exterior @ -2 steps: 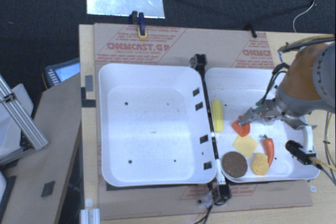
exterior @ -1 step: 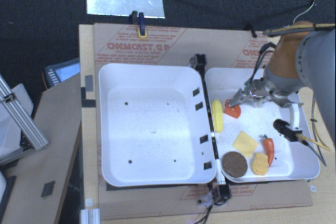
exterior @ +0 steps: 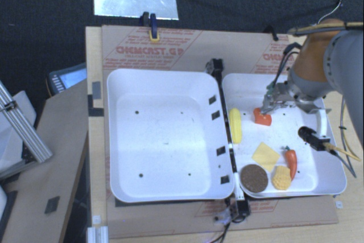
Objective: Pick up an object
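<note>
Small orange-red chunk (exterior: 262, 117), squat and blocky, toy-like: lying flat on the white floor of the right bin (exterior: 310, 171), sitting in its far half, left of middle, keeping clear of every wall.

Two shallow white bins stand side by side: the left bin (exterior: 165, 139) and the right bin (exterior: 250, 88). There are six toy foods: one corn cob (exterior: 234, 125), one orange-red piece (exterior: 262, 117), one cheese slice (exterior: 265, 155), one brown round patty (exterior: 254, 178), one bumpy yellow chunk (exterior: 281, 178) and one red chili pepper (exterior: 292, 161).
</note>
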